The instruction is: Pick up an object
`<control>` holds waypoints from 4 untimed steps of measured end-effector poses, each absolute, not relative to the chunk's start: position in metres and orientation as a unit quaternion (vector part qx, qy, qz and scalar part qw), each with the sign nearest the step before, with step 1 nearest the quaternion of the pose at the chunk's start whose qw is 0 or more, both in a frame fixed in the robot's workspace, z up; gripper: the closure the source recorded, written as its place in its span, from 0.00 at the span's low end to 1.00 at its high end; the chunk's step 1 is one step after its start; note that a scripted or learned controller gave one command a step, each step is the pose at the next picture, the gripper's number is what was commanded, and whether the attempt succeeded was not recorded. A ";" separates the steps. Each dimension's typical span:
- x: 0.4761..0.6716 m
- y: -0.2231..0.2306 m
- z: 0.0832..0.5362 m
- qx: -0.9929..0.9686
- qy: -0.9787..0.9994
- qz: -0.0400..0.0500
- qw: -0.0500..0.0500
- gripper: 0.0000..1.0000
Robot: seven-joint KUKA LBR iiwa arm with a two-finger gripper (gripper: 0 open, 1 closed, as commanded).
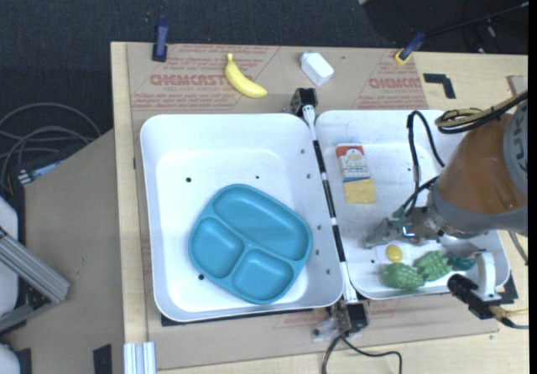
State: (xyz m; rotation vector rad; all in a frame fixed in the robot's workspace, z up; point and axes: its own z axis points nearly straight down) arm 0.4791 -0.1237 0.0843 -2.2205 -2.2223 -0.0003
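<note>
In the right bin (377, 133) my gripper (384, 235) hangs low near the front, reaching in from the right under the arm's orange band (478, 171). Just below it lies a small yellow ball (393, 253), very near the gripper's tip. A bumpy green toy (403, 277) and a second green piece (436, 263) lie by the front wall. Farther back lies a flat packet (356, 173), white and orange at the top and yellow below. Nothing shows as held.
The left bin (168, 146) holds a blue divided plate (249, 241). Behind the bins on the cardboard lie a yellow banana (243, 80) and a small white block (317, 69). Black cables (419, 154) loop over the right bin.
</note>
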 end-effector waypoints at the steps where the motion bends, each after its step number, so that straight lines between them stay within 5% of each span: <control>1: 0.479 -0.139 0.118 -0.707 -0.707 0.000 -0.001 0.00; 2: 0.480 -0.097 0.224 -0.707 -0.708 0.000 0.000 0.00; 3: 0.478 -0.119 0.093 -0.708 -0.707 0.001 0.002 0.00; 4: 0.580 -0.164 0.085 -0.707 -0.707 0.000 0.000 0.00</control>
